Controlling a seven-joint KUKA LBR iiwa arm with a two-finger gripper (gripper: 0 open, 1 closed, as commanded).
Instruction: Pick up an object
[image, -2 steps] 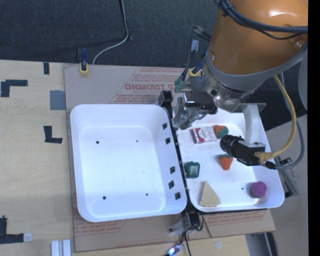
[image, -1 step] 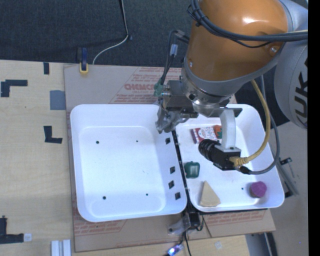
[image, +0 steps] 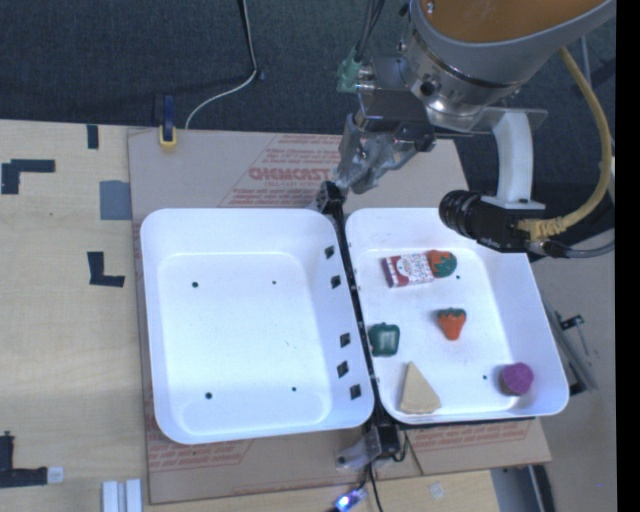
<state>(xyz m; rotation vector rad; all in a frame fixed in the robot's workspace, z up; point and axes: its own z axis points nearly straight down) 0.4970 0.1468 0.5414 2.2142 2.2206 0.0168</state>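
My gripper (image: 336, 188) hangs over the far end of the divider between the two bins, above the back rim. Its fingers are drawn together to a narrow tip, shut, with nothing between them. The right bin (image: 500, 300) holds several small objects. A red and white box (image: 407, 270) lies near its back with a green round piece (image: 443, 264) against its right end. An orange-red strawberry-like toy (image: 452, 323) sits mid-bin, and a green pepper-like toy (image: 384, 339) rests by the divider. A tan wedge (image: 418, 390) and a purple lump (image: 516, 378) lie at the front.
The left bin (image: 240, 330) shows its bare white floor. Black clips (image: 345, 340) line the divider between the bins. A black cylindrical part and cables (image: 490, 225) hang over the right bin's back right corner. Cardboard (image: 250, 175) lies under both bins.
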